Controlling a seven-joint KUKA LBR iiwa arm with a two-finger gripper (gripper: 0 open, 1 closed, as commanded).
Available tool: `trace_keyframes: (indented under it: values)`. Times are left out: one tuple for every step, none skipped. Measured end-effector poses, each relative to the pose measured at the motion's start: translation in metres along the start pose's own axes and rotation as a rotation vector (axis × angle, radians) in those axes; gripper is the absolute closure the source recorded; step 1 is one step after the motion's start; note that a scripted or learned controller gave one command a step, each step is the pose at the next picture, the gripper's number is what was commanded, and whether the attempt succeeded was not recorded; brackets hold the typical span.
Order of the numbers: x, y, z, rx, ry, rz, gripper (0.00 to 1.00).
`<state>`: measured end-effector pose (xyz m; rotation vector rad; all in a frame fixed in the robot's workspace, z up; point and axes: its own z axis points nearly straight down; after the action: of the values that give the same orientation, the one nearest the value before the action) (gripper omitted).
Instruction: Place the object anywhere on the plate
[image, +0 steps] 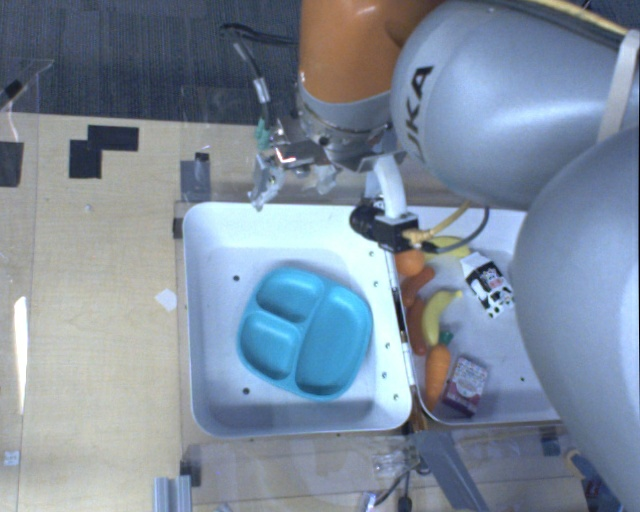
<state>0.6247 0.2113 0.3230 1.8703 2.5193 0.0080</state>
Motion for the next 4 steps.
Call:
trace_keyframes:
  values:
    - [0.0000, 0.0000, 0.0000, 0.000, 0.000, 0.000, 0.00]
    - [0.0000, 0.0000, 0.0000, 0.000, 0.000, 0.000, 0.00]
    - [0.0000, 0.0000, 0.0000, 0.000, 0.000, 0.000, 0.00]
    - [0.0000, 0.0000, 0.0000, 0.000, 0.000, 0.000, 0.00]
